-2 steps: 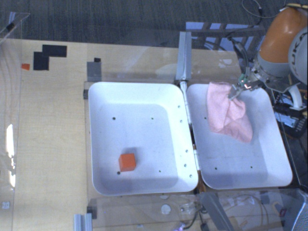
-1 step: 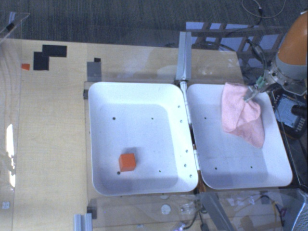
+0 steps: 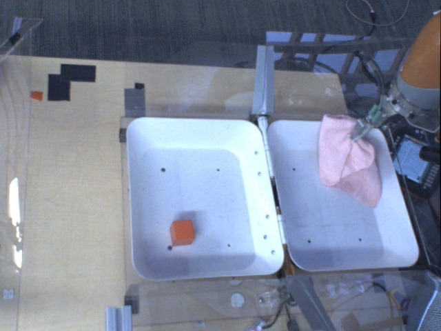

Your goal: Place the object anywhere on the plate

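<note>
Two white bins sit side by side on the bench; the left bin (image 3: pixel 148 185) holds a small orange block (image 3: pixel 182 232) near its front-left floor; the right bin (image 3: pixel 331 247) holds a pink cloth (image 3: pixel 348 158) bunched against its far right side. The gripper (image 3: pixel 361 129) sits at the cloth's upper right corner, with a peak of fabric drawn up to its tip; the fingers appear closed on that pinch of cloth, though the contact is small and partly blurred. No plate is identifiable in view; the destination is therefore uncertain, and that is the first risk.

Second risk: the hold looks like a thin corner pinch; the fabric could slip out under its own weight on lifting. Third risk: the cloth hangs long below the pinch; it could drag across the bin wall or the divider (image 3: pixel 264 126) between the bins and be pulled free. The block lies well apart from all this.
</note>
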